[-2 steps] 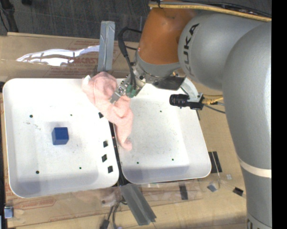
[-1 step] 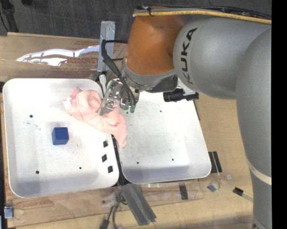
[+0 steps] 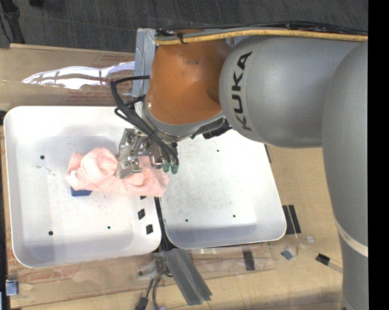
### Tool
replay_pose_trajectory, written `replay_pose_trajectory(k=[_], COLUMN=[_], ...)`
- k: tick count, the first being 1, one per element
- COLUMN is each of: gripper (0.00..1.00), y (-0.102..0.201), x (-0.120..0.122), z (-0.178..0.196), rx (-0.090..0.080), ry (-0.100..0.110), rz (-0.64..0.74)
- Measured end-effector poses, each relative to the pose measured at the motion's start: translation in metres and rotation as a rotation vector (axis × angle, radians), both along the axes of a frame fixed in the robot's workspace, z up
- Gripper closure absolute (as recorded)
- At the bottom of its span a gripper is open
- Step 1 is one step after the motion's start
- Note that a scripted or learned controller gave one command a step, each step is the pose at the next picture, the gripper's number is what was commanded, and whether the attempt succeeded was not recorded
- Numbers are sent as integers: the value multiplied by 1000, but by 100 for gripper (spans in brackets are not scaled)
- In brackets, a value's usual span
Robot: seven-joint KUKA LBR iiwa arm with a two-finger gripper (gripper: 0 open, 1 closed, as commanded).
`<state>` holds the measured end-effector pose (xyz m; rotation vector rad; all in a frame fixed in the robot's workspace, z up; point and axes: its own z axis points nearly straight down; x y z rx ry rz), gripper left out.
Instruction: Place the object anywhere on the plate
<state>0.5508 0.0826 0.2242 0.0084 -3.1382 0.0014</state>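
A crumpled pink cloth (image 3: pixel 94 166) lies in the left bin (image 3: pixel 26 218), towards its right side. The corner of a blue object (image 3: pixel 80 190) pokes out from under the cloth's lower left edge. My gripper (image 3: pixel 131 163) hangs low over the right part of the cloth, at or very close to its surface. The orange band and grey wrist above it hide the bin's far right corner.
The right bin (image 3: pixel 214 199) sits directly beside the left one, their rims meeting just below the gripper. The bulky arm covers the upper right of the view. Brown bench surface and tape marks (image 3: pixel 291 218) lie in front of the bins.
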Motion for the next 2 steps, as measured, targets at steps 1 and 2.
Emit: replay_pose_trajectory(k=[1,2], gripper=[100,0], y=[38,38], x=[-34,-34], z=[4,4], rx=[0,0], ry=[-2,-2], rz=[5,4])
